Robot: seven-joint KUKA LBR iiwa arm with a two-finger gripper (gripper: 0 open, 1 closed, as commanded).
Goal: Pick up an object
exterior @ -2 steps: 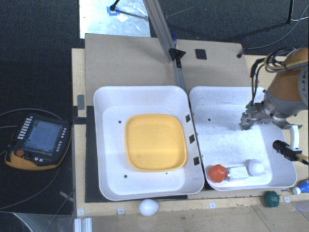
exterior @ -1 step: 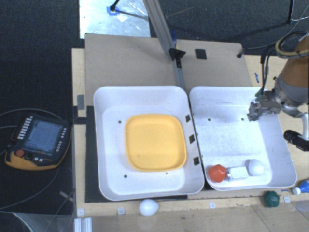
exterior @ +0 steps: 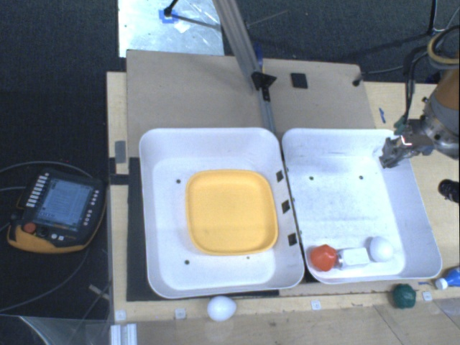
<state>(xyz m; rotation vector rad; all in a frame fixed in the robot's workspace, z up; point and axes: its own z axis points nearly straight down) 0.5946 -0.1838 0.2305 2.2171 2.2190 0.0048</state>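
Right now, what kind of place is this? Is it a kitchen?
Probably not a kitchen: it looks like a robot lab or test bench. A robot arm reaches over two white bins, a handheld control pad with a cable lies on the dark floor, and a metal camera pole stands behind.

arm cut off at right edge, gripper too small to read, blue object partly cropped
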